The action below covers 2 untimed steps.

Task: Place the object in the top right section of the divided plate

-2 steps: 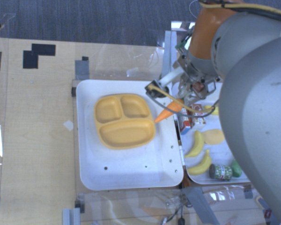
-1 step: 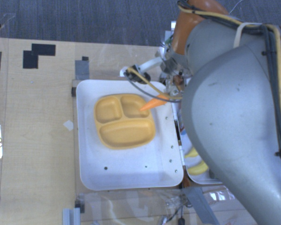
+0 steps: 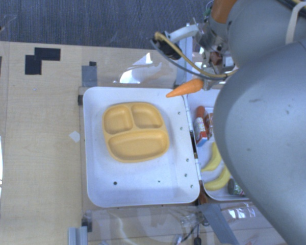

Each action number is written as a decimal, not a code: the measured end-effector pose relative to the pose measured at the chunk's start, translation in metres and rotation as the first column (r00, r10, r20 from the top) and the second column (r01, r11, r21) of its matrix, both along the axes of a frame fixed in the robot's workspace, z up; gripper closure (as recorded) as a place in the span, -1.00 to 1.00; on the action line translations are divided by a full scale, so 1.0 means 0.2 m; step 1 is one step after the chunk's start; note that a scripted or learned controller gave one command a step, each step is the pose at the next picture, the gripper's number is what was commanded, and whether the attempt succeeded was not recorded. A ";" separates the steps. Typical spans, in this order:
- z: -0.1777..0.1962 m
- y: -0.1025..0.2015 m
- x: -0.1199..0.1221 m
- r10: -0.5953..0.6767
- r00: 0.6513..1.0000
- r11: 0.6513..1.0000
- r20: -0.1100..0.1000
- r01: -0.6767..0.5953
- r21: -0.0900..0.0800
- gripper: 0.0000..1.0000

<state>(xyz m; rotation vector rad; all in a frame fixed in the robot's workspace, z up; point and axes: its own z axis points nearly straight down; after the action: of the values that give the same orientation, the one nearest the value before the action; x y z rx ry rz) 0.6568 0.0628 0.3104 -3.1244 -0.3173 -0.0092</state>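
A yellow divided plate (image 3: 136, 132) lies in the left white bin (image 3: 143, 188), toward that bin's far half, with two small sections on its far side and one long section on its near side; all three sections show bare yellow. The task's object, an orange carrot (image 3: 185, 88), hangs above the far right corner of the left bin, just beyond the plate's far right section and apart from the plate. Its pointed tip aims left toward the bin's back edge and its thicker end runs right, up under the gripper (image 3: 210, 74). The gripper sits directly over that thick end, and the carrot seems to be caught there, though the fingers themselves are hidden among wrist hardware and cables, so whether they are closed on it cannot be told. The arm (image 3: 265, 111), a large grey body with an orange band (image 3: 228, 1) at the top, fills the space to the right of the plate and covers most of the right white bin (image 3: 210, 190). In the visible strip of that bin, right of the plate, lie a red and white packet (image 3: 201, 128) and, nearer the camera, two yellow bananas (image 3: 214, 160). The bins rest on a light wooden counter (image 3: 35, 147) that extends left of the plate, with black marks near its far edge.
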 end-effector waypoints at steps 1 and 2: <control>-0.05 0.13 -0.11 0.045 0.999 0.999 -0.004 -0.045 0.000 1.00; -0.47 0.07 -0.06 -0.001 1.000 1.000 -0.008 0.001 -0.001 1.00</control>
<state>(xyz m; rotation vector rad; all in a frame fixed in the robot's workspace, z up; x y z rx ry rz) 0.6451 0.0760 0.2162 -3.1252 -0.3157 0.0027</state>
